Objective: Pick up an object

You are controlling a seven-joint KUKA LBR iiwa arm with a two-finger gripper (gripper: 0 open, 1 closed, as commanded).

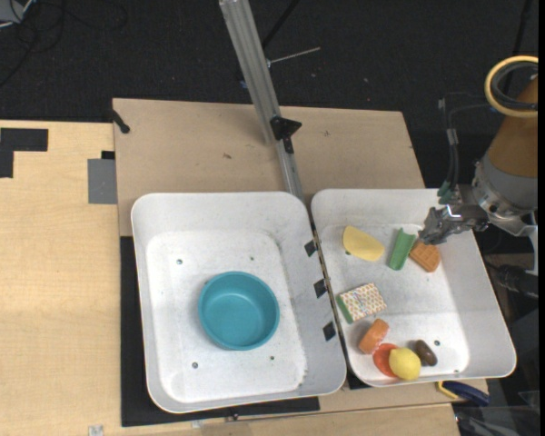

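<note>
The right bin [477, 321] holds several small objects: a yellow piece [361, 243], a green stick [400, 249], an orange-brown cracker-like block [425, 257], a patterned pale block [361, 301], an orange piece [372, 334], a yellow lemon-like piece [404, 363] on something red, and a dark brown piece [425, 351]. My gripper [436, 226] hangs at the bin's upper right, just above the orange-brown block and right of the green stick. Nothing shows between its tips.
The left bin [163, 243] holds a teal bowl [239, 310]. A slanted metal rail [259, 84] runs from the top down to where the bins meet. The arm's grey body with an orange band [513, 134] stands at the right edge.
</note>
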